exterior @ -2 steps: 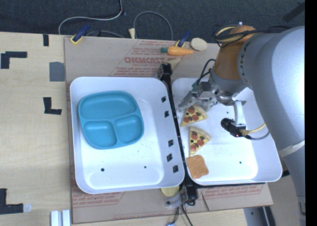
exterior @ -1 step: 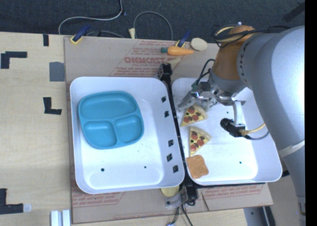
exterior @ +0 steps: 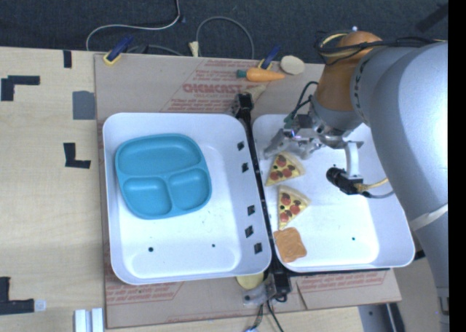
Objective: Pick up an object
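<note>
- Nearest the camera, a toast-coloured piece of toy bread (exterior: 290, 244) lay flat in the right bin (exterior: 364, 239), close to its front left corner, untouched.
- Just behind it a toy pizza slice (exterior: 290, 205) lay flat on the bin floor, apart from the bread.
- Further back a second pizza slice (exterior: 283, 169) lay near the divider, and the gripper (exterior: 291, 143) hung low just behind it, its metal fingers spread apart with nothing between them.
- By my reading the pick was not yet made: the arm was placed over the far slice but no object had left the floor, so closing and lifting remained.
- In the left bin (exterior: 138, 250) a blue divided plate (exterior: 164, 175) sat alone, well apart from the gripper.
- Beyond the bins a toy carrot (exterior: 263, 74) rested on the cardboard.
</note>
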You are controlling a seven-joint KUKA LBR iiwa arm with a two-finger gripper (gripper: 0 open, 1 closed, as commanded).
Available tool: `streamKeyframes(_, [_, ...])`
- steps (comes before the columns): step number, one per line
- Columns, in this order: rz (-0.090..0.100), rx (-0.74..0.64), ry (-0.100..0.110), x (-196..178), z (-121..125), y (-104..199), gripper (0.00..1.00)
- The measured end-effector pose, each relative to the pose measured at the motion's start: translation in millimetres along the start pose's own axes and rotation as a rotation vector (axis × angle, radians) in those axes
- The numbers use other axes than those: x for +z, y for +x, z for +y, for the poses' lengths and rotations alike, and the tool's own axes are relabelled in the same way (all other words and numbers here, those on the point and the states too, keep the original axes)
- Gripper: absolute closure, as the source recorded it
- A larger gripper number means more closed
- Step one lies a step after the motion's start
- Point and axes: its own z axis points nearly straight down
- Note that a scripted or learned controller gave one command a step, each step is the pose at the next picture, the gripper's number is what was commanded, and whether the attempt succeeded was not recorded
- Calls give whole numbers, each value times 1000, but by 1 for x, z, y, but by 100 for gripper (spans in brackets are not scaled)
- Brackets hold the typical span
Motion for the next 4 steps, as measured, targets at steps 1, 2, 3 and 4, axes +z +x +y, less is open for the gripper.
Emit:
streamKeyframes(1, [-2,0,0,0,-9,10,0])
streamKeyframes(2, [-1,0,0,0,-7,8,0])
streamKeyframes(3, [0,0,-1,0,-2,-2,0])
streamKeyframes(4, [-5,-2,7,1,19,8,0])
